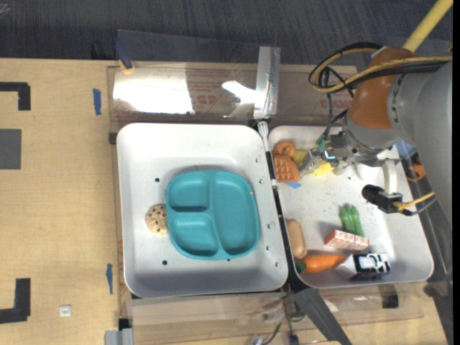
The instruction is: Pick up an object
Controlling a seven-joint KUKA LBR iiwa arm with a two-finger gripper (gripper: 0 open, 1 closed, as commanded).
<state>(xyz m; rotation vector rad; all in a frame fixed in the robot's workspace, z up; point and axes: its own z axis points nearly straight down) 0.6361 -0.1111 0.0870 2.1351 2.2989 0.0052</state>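
My gripper [325, 155] hangs low over the far left part of the right bin [402, 243], under the grey arm with its orange band. A small yellow piece [321, 168] lies right beside it, touching or nearly so; I cannot tell whether it is held. Just left of it lie a brown waffle [287, 169] and a small orange toy [284, 150]. Nearer the front are a green vegetable [351, 218], a pink box [347, 240], a carrot [321, 263], a tan bun [296, 238] and a black-and-white toy car [371, 263].
The left bin [136, 157] bears a teal divided plate [213, 213] with a cookie [157, 218] against its left side. The wall between the bins runs close to the waffle. A clear panel stands behind the left bin.
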